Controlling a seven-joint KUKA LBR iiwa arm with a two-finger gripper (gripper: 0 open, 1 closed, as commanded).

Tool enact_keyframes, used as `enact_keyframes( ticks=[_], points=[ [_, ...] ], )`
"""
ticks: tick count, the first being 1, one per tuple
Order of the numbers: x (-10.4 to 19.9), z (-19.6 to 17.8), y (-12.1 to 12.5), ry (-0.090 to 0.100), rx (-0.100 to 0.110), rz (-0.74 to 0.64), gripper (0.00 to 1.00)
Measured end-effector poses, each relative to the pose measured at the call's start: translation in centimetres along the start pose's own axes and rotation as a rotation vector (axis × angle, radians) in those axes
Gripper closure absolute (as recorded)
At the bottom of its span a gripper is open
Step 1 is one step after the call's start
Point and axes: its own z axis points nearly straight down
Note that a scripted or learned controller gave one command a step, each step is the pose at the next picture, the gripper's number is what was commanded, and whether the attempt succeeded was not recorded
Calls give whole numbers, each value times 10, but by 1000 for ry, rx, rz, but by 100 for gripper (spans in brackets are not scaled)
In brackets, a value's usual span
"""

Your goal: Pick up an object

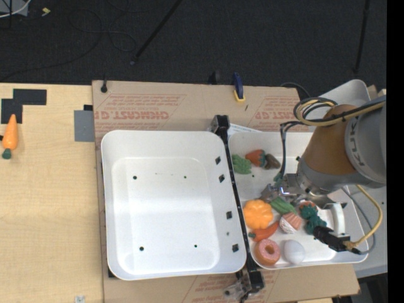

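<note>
End effector (285, 188) low in right bin (353, 252) (among toys (259, 214)).

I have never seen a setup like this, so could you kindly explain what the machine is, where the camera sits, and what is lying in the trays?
The single camera looks down at a slant on a bench with two shallow white plastic bins. The left bin has a bare white floor. The right bin holds small toys: a round orange pumpkin-like piece, a pink ring, a white egg-shaped ball and a green leafy piece. The grey robot arm with an orange band reaches in from the right, its gripper low among the toys. I cannot tell whether it holds anything. An orange toy carrot lies far left.
</note>
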Motion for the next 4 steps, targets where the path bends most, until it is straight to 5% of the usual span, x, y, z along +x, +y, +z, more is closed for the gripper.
enact_keyframes(
  ticks=[1,2,3,4],
  points=[
    [-55,-2,64,-5,-9,-2,0],
    [7,-1,96,-1,-7,-9,0],
    [4,-10,94,-1,2,-7,100],
    [-12,0,93,-2,0,-2,100]
  ],
)
